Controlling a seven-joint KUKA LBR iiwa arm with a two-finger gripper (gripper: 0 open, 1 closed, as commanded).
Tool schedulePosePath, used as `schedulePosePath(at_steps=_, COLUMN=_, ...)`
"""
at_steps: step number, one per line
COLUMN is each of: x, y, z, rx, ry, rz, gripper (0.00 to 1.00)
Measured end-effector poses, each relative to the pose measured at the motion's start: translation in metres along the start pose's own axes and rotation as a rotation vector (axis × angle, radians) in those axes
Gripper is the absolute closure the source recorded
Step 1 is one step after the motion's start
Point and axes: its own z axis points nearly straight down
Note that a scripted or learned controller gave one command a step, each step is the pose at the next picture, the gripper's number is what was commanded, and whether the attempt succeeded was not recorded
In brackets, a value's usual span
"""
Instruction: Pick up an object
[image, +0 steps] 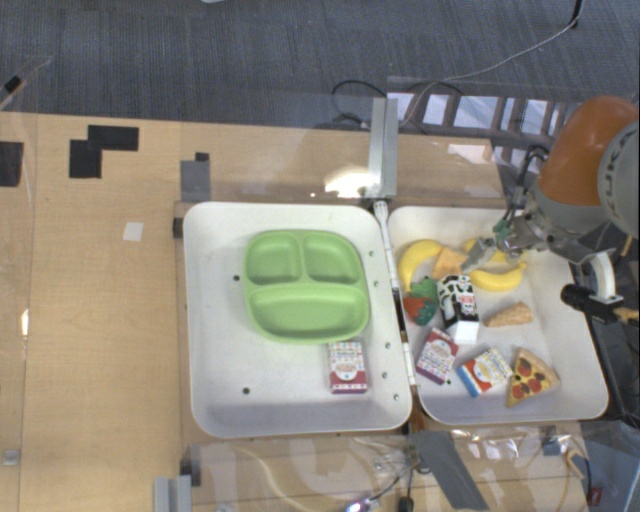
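Camera view — gripper (497, 243) over banana (497, 277)

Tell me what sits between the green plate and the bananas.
In the camera view, the bin walls separate green plate from bananas.

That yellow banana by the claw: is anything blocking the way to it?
Nothing visible does. The grey two-finger gripper hangs right beside the curved yellow banana in the right white bin; an orange wedge lies just to the banana's left.
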Motion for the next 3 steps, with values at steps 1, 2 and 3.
schedulePosePath(at_steps=1, x=0.000, y=0.002, z=-0.010, rx=-0.005, ry=-0.001, rz=0.000, gripper=1.00)
schedulePosePath(at_steps=2, x=0.000, y=0.002, z=-0.010, rx=-0.005, ry=-0.001, rz=0.000, gripper=0.00)
schedulePosePath(at_steps=3, x=-0.029, y=-0.004, z=0.024, rx=-0.005, ry=0.005, rz=0.130, gripper=0.00)
